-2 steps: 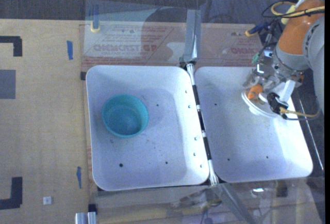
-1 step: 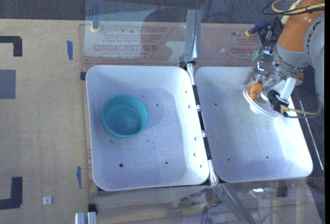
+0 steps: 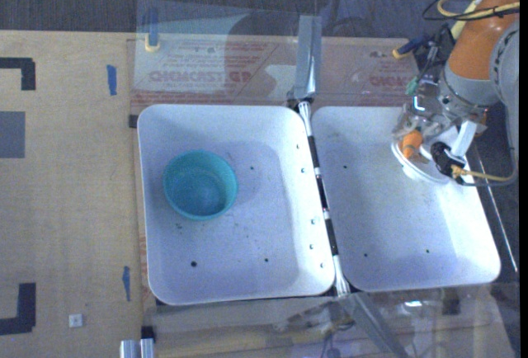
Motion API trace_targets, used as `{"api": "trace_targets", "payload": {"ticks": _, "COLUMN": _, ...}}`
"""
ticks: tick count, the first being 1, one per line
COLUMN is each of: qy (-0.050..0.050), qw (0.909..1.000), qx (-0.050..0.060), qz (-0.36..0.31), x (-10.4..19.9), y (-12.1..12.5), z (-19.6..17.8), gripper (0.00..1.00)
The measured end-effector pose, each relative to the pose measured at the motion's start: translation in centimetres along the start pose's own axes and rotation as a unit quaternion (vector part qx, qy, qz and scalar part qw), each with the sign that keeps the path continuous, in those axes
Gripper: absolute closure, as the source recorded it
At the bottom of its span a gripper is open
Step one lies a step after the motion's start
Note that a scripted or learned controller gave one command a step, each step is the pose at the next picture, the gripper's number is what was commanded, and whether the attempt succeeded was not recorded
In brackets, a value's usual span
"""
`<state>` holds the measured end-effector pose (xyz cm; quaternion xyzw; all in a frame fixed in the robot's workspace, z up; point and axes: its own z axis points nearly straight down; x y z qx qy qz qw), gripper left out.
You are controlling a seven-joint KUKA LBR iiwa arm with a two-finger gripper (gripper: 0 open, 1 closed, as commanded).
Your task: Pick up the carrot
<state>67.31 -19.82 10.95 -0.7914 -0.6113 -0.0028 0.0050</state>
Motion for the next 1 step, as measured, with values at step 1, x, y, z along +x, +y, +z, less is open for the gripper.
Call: {"api": "trace_targets", "payload": {"ticks": 1, "qy": -0.005, "qw": 0.9994, "qx": 0.000, "qz": -0.036, "x": -0.46, "y": -6.28, "z": -5.99, "gripper": 1.00}}
